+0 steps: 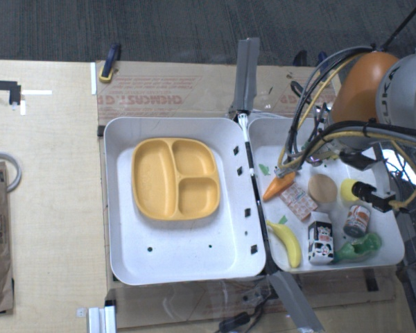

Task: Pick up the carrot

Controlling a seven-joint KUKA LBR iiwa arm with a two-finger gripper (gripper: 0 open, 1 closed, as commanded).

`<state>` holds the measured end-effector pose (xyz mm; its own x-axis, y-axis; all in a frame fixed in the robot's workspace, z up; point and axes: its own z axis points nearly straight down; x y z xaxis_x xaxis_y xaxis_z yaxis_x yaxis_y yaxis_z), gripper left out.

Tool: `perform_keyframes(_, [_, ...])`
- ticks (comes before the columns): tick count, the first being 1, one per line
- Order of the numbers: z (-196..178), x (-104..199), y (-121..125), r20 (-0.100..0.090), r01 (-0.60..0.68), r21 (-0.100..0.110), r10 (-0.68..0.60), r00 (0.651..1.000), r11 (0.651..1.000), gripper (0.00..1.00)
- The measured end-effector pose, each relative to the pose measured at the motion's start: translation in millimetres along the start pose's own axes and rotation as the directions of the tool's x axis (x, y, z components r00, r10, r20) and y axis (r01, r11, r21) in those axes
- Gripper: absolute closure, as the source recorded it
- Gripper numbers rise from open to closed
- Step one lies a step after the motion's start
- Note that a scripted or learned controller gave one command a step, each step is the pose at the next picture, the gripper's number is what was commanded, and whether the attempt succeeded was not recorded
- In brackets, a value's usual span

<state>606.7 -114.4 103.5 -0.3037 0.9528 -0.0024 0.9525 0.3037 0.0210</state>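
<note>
The scene is viewed by a single fixed camera set above the worktop (41, 186), looking down at a slight slant, so that a strip of dark floor is seen beyond the worktop's far edge. Both white bins are taken in whole: the left bin (125, 255), with a yellow divided plate (175, 179) inside it, sits near the middle of the frame, and the right bin (263, 144) is placed just beside it. The arm (374, 82) is seen entering past the right bin's far corner. The view is held at middle distance.
</note>
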Motion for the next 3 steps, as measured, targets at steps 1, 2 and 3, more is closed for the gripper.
perform_keyframes(1, [-13.4,-3.5,2.8,0.009,-0.002,-0.011,0.002,1.000,1.000,1.00])
perform_keyframes(2, [-12.1,-3.3,2.0,0.008,-0.003,-0.008,0.003,1.000,1.000,0.00])
perform_keyframes(3, [-88.5,59.5,-37.0,0.001,-0.080,0.022,0.080,0.997,0.997,0.00])
